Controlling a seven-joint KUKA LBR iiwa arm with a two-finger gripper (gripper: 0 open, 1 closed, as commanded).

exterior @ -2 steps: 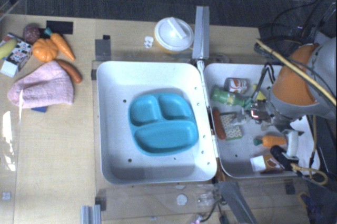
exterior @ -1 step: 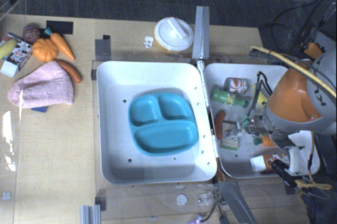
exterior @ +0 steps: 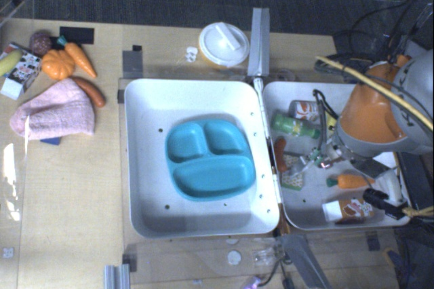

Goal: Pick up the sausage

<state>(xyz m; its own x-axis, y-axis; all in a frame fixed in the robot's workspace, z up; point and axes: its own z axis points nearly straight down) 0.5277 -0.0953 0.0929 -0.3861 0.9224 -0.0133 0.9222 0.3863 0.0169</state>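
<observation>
Sausage (exterior: 279,150): lying lengthwise in the right bin (exterior: 306,221), close against its left wall, right of the frame's centre; showing only as a slim reddish-brown shape, blurred, with its lower end hard to separate from a pale greenish packet (exterior: 293,177) just beside it. Hovering near it, to its right, over the middle of that bin: gripper (exterior: 320,157), reading as a small tangle of dark and shiny parts, too blurred for telling whether spread or pressed together, and not visibly pinching anything. Rising behind it toward the right edge: grey arm with its orange band (exterior: 369,117), covering much of the bin's right half and cut off by the frame. Crossing over the arm: yellowish cable (exterior: 359,75). Lying above the gripper in the picture: green bottle (exterior: 296,125) on its side and a small can (exterior: 303,108), label unreadable. Peeking out below the arm: orange piece (exterior: 352,180) and a brown bottle with a white cap (exterior: 347,210), both partly covered. Sitting in the left bin (exterior: 142,145): blue divided tray (exterior: 211,160). Resting on the bench at upper left, well apart from both bins: pink cloth (exterior: 54,112), orange pumpkin (exterior: 57,64), carrot (exterior: 82,58), and a second sausage-like reddish piece (exterior: 91,91) touching the cloth's edge.
</observation>
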